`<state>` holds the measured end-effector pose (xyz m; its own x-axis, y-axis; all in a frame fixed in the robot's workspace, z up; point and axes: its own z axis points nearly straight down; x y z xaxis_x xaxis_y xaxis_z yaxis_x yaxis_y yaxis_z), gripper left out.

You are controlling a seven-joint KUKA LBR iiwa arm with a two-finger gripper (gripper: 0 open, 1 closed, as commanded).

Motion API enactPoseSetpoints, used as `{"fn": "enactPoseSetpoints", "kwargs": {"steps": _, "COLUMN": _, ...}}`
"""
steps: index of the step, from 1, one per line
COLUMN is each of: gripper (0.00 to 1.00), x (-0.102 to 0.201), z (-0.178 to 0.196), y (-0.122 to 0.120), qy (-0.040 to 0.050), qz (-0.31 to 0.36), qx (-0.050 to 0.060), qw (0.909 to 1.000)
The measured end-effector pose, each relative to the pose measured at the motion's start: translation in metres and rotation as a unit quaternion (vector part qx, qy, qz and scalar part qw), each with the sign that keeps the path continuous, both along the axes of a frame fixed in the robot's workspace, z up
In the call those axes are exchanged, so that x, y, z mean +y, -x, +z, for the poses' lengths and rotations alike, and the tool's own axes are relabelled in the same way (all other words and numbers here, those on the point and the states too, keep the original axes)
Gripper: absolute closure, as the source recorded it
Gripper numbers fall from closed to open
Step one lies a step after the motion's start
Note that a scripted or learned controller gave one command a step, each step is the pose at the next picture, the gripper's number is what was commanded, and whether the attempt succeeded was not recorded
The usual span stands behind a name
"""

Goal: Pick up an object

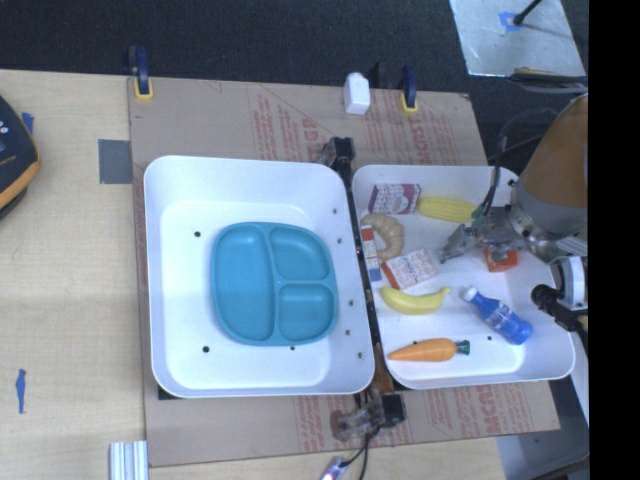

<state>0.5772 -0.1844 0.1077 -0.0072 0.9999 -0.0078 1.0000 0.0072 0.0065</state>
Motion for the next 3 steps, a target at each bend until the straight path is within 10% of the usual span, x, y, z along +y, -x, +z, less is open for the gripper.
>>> {"fn": "enactPoseSetpoints", "kwargs": {"steps": 1, "gripper": 0.0, "x": -0.028, "z": 0.11, "y": -0.032, "qy": -0.0033, "qz": -0.001, "qx": 0.003, "qw": 1.0}}
{"fn": "enactPoseSetpoints", "kwargs": {"steps": 2, "gripper": 0.0, "x": -0.028, "z": -0.006, "y": -0.014, "qy": -0.0038, "qz": -0.001, "qx": 0.004, "qw": 1.0}}
{"fn": "enactPoseSetpoints", "kwargs": {"steps": 3, "gripper": 0.0, "x": -0.008, "z": 0.118, "y": -0.08, "qy": -0.0036, "qz": -0.001, "qx": 0.003, "qw": 1.0}}
